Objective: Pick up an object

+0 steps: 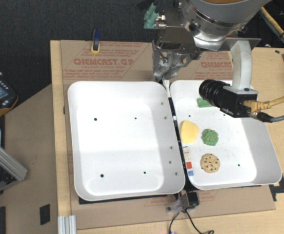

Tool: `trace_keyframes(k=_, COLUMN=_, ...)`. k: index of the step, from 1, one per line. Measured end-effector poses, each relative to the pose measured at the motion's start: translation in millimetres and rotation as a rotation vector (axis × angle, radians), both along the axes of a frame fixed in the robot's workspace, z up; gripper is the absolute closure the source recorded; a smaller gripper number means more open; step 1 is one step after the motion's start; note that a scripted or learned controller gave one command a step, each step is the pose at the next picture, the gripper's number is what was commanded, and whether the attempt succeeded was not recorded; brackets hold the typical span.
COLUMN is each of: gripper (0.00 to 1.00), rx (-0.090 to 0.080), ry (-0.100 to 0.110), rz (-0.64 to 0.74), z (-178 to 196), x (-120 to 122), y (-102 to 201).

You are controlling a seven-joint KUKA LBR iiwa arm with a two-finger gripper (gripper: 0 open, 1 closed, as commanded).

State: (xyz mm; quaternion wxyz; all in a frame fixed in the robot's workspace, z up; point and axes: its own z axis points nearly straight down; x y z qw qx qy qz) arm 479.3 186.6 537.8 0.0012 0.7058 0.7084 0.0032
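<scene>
Bins (83,145), two, white, sit side by side on cardboard (117,57) printed in red, seemingly "CHEMCAST GP". Four items lie in the right one: a yellow piece (189,132), a green puff (210,137) at its 3 o'clock, a cookie (210,163) at 5 o'clock, a green scrap (202,103) at 1 o'clock. The pincer (164,73) hangs over the bins' far rims; whether it is open I cannot tell. Dark carpet surrounds the tan tabletop (34,130).
</scene>
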Motion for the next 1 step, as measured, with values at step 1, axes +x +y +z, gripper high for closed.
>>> trace_keyframes(k=1, gripper=0.0, rx=-0.003, ry=0.006, rz=-0.003, z=-2.7, x=-0.1, y=-1.7)
